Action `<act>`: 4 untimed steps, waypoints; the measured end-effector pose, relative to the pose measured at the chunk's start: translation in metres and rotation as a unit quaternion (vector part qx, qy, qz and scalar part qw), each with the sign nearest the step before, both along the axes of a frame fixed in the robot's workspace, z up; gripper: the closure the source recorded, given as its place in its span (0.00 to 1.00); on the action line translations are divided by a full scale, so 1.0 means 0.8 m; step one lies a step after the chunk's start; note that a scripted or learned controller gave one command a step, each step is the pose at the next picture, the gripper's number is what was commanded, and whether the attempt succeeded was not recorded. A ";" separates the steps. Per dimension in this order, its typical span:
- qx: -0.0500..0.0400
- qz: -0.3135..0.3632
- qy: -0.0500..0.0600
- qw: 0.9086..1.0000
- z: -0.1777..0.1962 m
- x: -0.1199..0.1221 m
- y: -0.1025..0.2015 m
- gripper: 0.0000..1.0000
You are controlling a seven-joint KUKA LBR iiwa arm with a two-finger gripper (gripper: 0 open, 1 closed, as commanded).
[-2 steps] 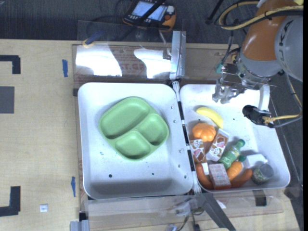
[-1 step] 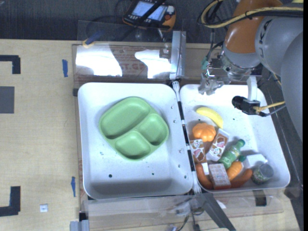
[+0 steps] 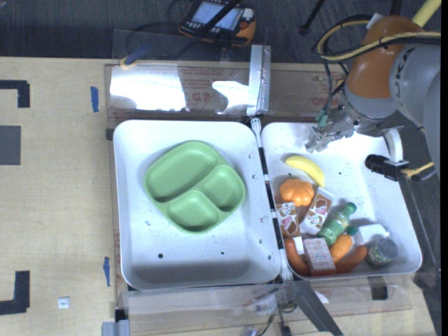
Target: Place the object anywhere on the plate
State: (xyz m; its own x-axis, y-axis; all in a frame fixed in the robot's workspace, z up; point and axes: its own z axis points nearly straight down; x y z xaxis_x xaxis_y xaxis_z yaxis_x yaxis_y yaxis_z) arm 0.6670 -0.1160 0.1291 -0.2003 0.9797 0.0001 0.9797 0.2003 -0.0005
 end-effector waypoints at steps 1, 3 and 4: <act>0.000 0.000 -0.003 1.000 0.014 0.002 0.000 1.00; -0.001 0.205 -0.003 0.979 -0.044 0.001 -0.051 1.00; -0.001 0.190 -0.003 0.982 0.072 0.001 0.042 1.00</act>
